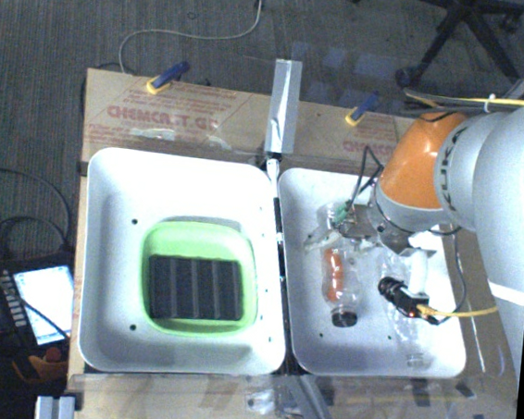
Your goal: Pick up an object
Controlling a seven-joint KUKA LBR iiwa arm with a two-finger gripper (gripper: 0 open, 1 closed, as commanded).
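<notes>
Two bins. Left bin [110,235]: one green tray [199,276]. Right bin [433,357]: one clear bottle [337,277], lying beside gripper [372,227]. Can't tell gripper state.

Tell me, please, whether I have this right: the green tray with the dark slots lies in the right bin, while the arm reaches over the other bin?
Not quite. The camera view shows the green tray with its dark slots lying in the left bin, not the right one. The arm reaches over the other bin, the right bin, as you said.
</notes>
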